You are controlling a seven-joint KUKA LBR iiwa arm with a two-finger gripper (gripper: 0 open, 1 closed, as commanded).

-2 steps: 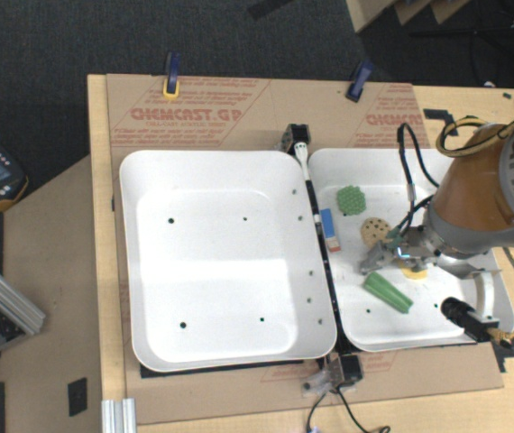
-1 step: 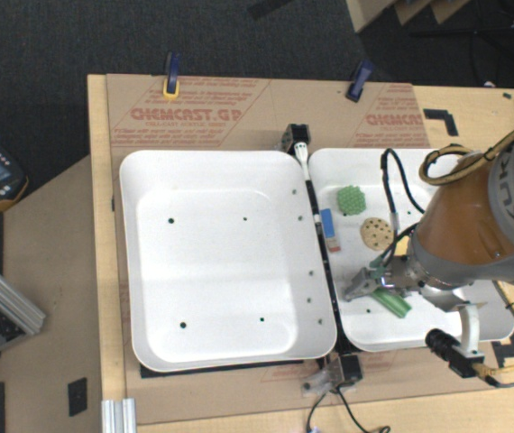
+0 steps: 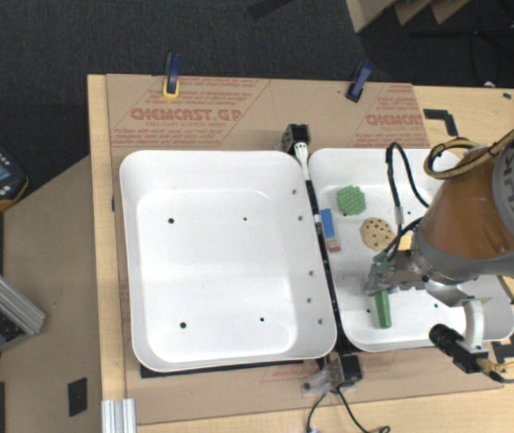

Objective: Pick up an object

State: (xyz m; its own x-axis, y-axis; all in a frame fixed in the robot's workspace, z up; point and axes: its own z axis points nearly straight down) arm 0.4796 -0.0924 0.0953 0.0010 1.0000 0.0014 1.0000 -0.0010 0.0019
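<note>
Right now your likeliest target, the green cylinder [image 3: 382, 309], lies in the right bin [image 3: 419, 339], toward its near edge and left of centre. Its long axis runs almost straight toward and away from you, with the far end tucked under the gripper [image 3: 385, 276]. It looks like a smooth, solid green rod with a blunt near end.

You can see the gripper sitting directly over that far end, touching or very nearly touching it. Whether the gripper is wide, narrow or closed on the cylinder you cannot tell from this slant; the wrist hides that part.

Look at the arm [image 3: 473, 215]: it reaches in from the right, its broad orange band and grey shell bulking over the right half of the bin, the wrist bent down toward the bin floor. Black cables [image 3: 394, 174] loop from it over the bin's far side.

Beyond the cylinder, you'll find a round tan disc [image 3: 376, 233] with dark spots, cookie-like, lying flat. Farther back sits a green, bumpy, roughly square piece [image 3: 352, 199]. A small blue block [image 3: 327, 226] stands near the bin's left wall, long axis running away from you.

The left bin [image 3: 149, 332] is shallow white plastic with rounded corners and small dark holes. Both bins rest on a brown cardboard sheet [image 3: 239, 106] printed in red, clamped at the far edge on the counter [image 3: 59, 242].
</note>
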